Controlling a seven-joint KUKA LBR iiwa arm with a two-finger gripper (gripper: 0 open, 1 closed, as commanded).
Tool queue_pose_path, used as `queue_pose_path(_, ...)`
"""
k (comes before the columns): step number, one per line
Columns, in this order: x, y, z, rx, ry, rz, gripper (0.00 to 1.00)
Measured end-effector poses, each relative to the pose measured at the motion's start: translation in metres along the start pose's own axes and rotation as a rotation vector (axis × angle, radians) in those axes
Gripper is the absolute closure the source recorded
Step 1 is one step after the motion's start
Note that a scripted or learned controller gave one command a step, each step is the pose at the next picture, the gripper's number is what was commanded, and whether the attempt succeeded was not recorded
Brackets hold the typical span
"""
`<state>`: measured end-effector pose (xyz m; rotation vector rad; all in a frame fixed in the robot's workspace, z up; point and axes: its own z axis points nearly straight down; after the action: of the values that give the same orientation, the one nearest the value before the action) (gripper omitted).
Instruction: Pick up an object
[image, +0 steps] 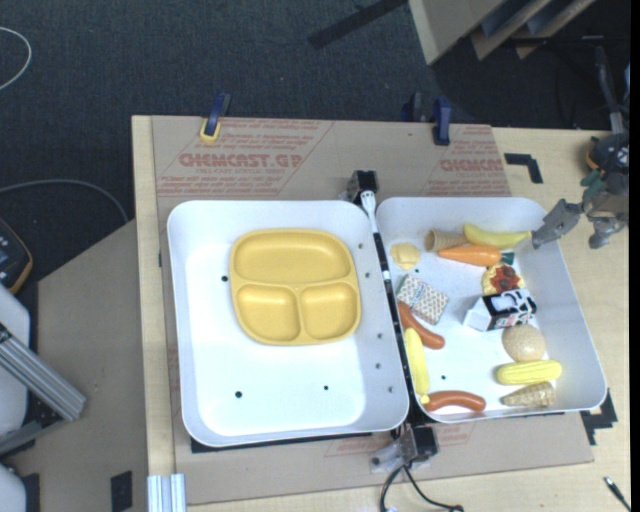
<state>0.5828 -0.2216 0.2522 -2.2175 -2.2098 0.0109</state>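
The bench (300, 150) carries two shallow white bins side by side. The left bin (200, 380) holds a yellow divided tray (295, 284) lying flat toward its far half, with one long compartment on the far side and two smaller ones nearer.

The right bin (580, 330) is crowded with toy food. Along its far side lie a banana (497, 236) and, just near of it, a carrot (468, 255), with an ice-cream cone (441, 239) to their left and a small pale piece (405, 254) at the far left corner. A checkered wafer (424, 297) sits left of centre, tilted, and a reddish sausage (421, 328) lies just near of it. A black-and-white carton (503, 308) rests right of centre, with a small red and green item (505, 277) touching its far side. Nearer are a tan potato-like lump (524, 344), a corn cob (528, 372), a second cone (529, 396), a hot dog (456, 402) and a long yellow piece (415, 362) along the left wall.

The end effector (578, 222) hangs at the far right corner of the right bin (over its rim), its grey fingers spread apart with nothing between them, well clear of the banana
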Motion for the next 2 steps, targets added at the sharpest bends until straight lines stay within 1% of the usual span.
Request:
queue_pose_path(1, 0.001, 0.002, -0.008, -0.014, -0.004, -0.004, 0.00)
queue_pose_path(2, 0.002, -0.005, 0.051, -0.008, -0.001, -0.003, 0.00)
